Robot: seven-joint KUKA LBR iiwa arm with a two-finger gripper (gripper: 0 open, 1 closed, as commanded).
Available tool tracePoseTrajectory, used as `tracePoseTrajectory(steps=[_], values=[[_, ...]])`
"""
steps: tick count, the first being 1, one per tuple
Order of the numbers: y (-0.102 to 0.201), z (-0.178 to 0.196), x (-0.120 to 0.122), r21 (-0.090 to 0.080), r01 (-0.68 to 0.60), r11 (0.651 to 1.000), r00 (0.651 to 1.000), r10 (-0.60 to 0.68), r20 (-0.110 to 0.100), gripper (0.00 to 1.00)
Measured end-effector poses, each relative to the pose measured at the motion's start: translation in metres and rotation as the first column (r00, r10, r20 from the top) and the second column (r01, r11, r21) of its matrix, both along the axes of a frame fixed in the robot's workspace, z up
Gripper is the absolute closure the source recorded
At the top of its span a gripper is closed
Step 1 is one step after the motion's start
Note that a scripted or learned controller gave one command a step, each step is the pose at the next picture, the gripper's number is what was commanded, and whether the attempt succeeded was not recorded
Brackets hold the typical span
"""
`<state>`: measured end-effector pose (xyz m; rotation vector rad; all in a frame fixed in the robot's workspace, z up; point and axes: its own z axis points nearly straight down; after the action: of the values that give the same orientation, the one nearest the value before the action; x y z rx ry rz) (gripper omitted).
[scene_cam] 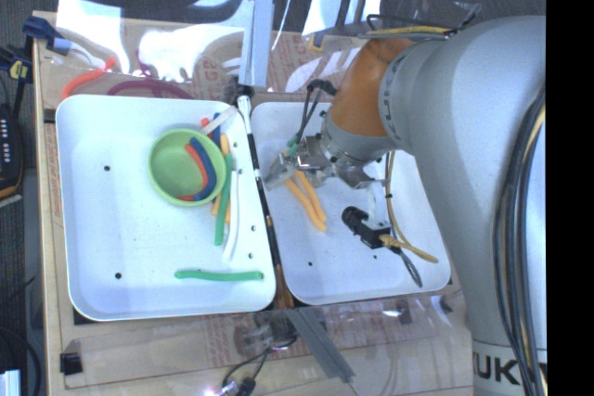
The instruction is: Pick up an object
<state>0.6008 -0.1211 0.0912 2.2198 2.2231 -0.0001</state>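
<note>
My gripper is low over the left part of the right bin, close to the wall between the two bins. Two long orange-yellow pieces lie on the bin floor just below and to the right of it. Their upper ends reach up to the gripper. The grey arm and its orange band cover the upper right part of this bin.
The left bin holds a green bowl with red, blue and yellow curved pieces in it. Green, orange and white sticks lie beside the bowl, and a green stick lies near the front wall.
</note>
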Motion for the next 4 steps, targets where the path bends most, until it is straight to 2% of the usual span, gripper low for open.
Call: tracePoseTrajectory(steps=[1,2,3,4], values=[[0.0001,0.0109,0.0008,-0.001,-0.002,1.0,1.0,0.002,0.001,1.0],[-0.0001,0.0108,0.0007,-0.001,-0.002,1.0,1.0,0.002,0.001,0.0],[0.0003,0.0205,0.0012,0.0,-0.002,1.0,1.0,0.002,0.003,1.0],[0.0003,0.0205,0.0012,0.0,-0.002,1.0,1.0,0.002,0.003,0.0]])
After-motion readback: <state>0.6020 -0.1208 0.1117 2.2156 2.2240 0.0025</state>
